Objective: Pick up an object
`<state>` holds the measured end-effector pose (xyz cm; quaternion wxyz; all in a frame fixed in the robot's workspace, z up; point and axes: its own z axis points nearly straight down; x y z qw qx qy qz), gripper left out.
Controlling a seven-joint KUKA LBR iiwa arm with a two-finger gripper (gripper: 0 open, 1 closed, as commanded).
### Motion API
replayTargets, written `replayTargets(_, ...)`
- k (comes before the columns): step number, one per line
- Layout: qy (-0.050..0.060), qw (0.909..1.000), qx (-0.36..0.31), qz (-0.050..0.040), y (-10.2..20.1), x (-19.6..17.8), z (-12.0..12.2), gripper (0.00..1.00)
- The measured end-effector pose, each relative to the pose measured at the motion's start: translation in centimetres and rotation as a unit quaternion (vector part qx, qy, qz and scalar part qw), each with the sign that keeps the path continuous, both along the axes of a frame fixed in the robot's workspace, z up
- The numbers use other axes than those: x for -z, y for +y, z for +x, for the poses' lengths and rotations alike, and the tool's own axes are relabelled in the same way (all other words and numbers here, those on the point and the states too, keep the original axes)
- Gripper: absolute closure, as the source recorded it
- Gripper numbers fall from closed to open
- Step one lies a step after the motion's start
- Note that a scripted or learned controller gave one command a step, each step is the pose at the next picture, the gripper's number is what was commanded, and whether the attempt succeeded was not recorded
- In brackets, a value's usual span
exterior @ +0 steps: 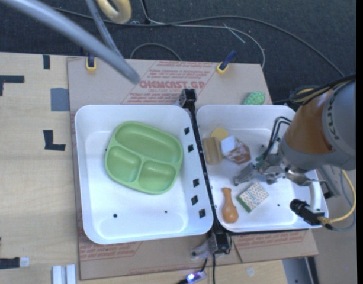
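Note:
The right bin (pixel 270 218) holds several small objects. A patterned green-and-white block (pixel 253 196) lies near its middle, with an orange wooden spoon-like piece (pixel 228 206) to its left. A tan block (pixel 212 151) and a white-and-brown packet (pixel 234 149) lie further back. My gripper (pixel 247 173) reaches in from the right, low over the bin, its grey fingers pointing left just above the patterned block. Nothing shows between them. The arm's grey body and orange band (pixel 311 129) cover the bin's right side.
The left bin (pixel 89 158) carries a green compartment plate (pixel 144 157). A black divider (pixel 196 158) runs between the bins. A small green object (pixel 254 99) lies on the cardboard behind the right bin. A grey pole (pixel 68 25) crosses the top left.

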<state>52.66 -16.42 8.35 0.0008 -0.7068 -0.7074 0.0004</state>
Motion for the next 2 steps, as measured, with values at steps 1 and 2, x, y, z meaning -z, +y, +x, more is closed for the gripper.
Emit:
replayTargets(1, -0.002, 1.0, 0.0, -0.0017, -0.1, -1.2, 0.0, 1.0)
replayTargets(2, -0.002, 1.0, 0.0, -0.0003, -0.1, -5.4, 0.1, 1.0)
